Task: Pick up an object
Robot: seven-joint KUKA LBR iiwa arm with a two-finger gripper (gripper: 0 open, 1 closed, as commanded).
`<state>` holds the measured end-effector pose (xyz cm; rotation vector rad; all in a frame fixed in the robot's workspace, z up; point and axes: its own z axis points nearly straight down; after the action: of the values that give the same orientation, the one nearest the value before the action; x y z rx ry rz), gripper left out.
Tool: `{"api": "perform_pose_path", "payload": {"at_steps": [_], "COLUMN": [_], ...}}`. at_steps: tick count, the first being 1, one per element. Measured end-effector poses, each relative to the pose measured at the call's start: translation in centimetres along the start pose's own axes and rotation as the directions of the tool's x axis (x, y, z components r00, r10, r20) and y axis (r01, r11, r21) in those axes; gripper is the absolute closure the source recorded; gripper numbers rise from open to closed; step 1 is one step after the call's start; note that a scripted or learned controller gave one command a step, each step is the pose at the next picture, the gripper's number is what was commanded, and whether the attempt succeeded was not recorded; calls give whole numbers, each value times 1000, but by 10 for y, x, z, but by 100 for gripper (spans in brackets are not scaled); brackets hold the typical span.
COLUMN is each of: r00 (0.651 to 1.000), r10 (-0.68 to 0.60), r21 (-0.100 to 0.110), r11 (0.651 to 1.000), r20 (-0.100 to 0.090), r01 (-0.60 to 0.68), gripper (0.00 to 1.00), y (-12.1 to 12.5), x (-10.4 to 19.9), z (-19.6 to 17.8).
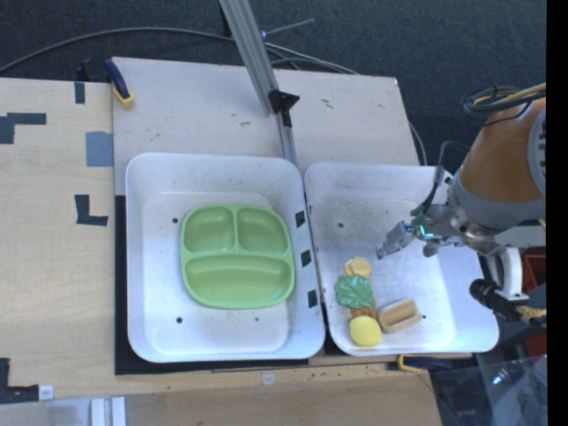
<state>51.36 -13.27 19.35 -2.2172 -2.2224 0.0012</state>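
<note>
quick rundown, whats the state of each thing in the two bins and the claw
green divided plastic plate: flat, right way up, in the left white bin.
small yellow round toy piece: lying in the right white bin.
green leafy toy food: lying flat just below it.
tan bread-like toy block: lying on its side.
yellow ball-shaped toy: resting near the bin's front wall.
claw: over the right bin, holding nothing.
</note>
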Motion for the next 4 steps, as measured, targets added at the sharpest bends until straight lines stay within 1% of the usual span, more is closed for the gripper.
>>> {"api": "perform_pose_path", "payload": {"at_steps": [1,2,3,4], "r00": [1000,1000,1000,1000], "r10": [1,2,-1,1], "r21": [5,0,2,-4], "r11": [1000,1000,1000,1000], "r20": [1,1,-1,1], "r01": [-1,-2,1,-1], "gripper": [0,0,100,100], "y": [5,4,4,8], "x": [-7,-7,-6,-6], "z": [51,103,92,50]}}
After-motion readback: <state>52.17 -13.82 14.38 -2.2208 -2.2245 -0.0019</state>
